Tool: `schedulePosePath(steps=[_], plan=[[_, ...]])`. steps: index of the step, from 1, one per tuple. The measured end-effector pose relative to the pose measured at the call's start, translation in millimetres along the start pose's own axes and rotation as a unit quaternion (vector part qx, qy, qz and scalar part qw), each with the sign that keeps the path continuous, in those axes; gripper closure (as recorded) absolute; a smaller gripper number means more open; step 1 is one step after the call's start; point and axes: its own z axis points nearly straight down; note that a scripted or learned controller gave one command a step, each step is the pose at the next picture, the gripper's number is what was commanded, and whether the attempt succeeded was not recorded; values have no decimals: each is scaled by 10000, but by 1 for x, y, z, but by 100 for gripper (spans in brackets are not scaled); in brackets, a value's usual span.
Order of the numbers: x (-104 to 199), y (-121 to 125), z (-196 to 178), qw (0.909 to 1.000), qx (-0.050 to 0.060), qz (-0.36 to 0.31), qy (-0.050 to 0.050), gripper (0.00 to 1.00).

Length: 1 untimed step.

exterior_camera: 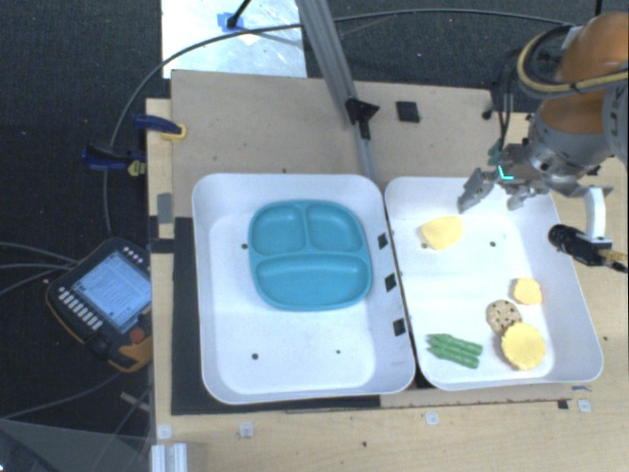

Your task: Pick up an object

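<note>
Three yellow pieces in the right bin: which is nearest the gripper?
The upper-left yellow piece, alone just below the gripper. The other two lie lower right beside the cookie.

two white bins (pixel 295 382), one blue plate (pixel 310 256), five food pieces (pixel 441 232).

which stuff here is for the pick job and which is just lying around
For the job: gripper, open; yellow food piece, small yellow piece, cookie, round yellow piece, green beans.
Lying about: blue divided plate, handheld controller, clamps.
</note>
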Motion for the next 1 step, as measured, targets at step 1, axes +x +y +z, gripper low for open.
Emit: schedulePosePath(steps=[1], plan=[[0,1,-1,10000,-12,-2,-1,0]])
